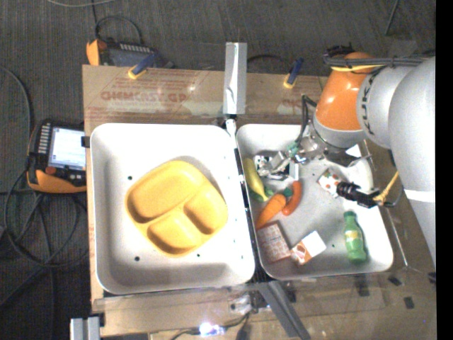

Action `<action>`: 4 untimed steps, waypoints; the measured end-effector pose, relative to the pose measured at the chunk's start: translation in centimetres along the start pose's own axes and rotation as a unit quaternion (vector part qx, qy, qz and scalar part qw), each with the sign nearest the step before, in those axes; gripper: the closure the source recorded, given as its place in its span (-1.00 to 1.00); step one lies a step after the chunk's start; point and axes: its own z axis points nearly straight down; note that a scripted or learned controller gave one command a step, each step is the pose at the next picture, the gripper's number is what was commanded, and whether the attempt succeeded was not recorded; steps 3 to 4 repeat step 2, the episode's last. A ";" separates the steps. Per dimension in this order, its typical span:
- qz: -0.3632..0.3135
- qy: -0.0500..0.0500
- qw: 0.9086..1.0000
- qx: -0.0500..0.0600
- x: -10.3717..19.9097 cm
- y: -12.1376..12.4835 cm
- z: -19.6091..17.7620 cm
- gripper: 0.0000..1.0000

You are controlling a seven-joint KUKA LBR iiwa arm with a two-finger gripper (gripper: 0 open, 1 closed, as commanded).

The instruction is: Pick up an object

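My gripper (274,164) hangs low in the upper left part of the right bin (375,261), reaching in from the orange wrist at the right. Just below and left of it lies a yellow banana (253,180) along the bin's left wall. An orange carrot (270,207) and a red pepper-like piece (294,196) lie a little below the gripper. Nothing visible is held by it. Further down are a brown box (272,242), a small white and orange carton (308,248) and a green bottle (354,236).
The left bin (106,190) holds a yellow divided tray (177,205). A small white and red item (328,183) lies under the arm at the right. The arm's grey body covers the right bin's upper right corner. A handheld pendant (60,156) sits left of the bench.
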 end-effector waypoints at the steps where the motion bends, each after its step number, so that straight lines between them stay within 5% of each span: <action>1: 0.004 -0.006 1.000 -0.002 -0.8 -0.1 -1.3 1.00; 2: 0.060 0.006 0.998 0.008 4.4 3.3 -9.1 1.00; 4: 0.060 0.006 0.998 0.008 4.4 3.3 -9.1 1.00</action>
